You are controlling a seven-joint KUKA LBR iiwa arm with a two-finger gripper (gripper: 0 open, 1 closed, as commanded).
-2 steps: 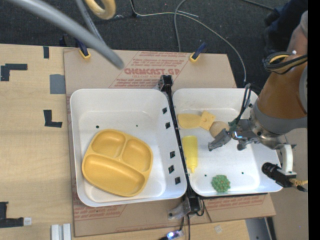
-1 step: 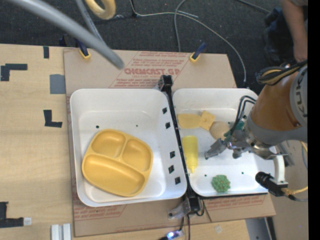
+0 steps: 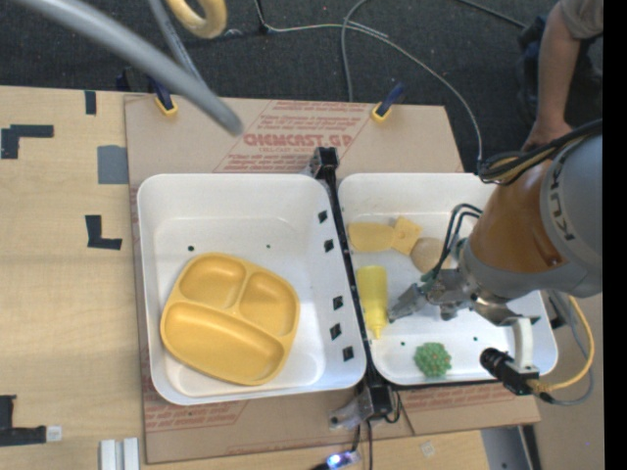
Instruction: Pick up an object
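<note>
The yellow bottle [image 3: 372,300] lies on its side in the right bin [image 3: 460,189], hard against the divider at that bin's left edge, its long axis running up and down the frame. It looks the likeliest thing to be picked, because the gripper [image 3: 407,305] hangs just to its right, at about the height of its lower half, with the dark fingers pointing leftward at it. A narrow gap shows between bottle and fingertips, so nothing is held yet. Whether the fingers are spread or pressed together I cannot tell (they read as one dark wedge at this slant).

The coming move, in my judgement, turns on this: the bottle lies left of the fingers and its length runs across their line of approach, so a short leftward reach would meet its side, with the bin wall close behind it leaving little room.

Further out in the same bin sit a yellow block [image 3: 369,237] and a tan round piece [image 3: 424,254] above the bottle, and a green broccoli toy [image 3: 432,358] lower right of it. The left bin [image 3: 157,213] holds a yellow divided plate [image 3: 230,317], well apart from the arm.
</note>
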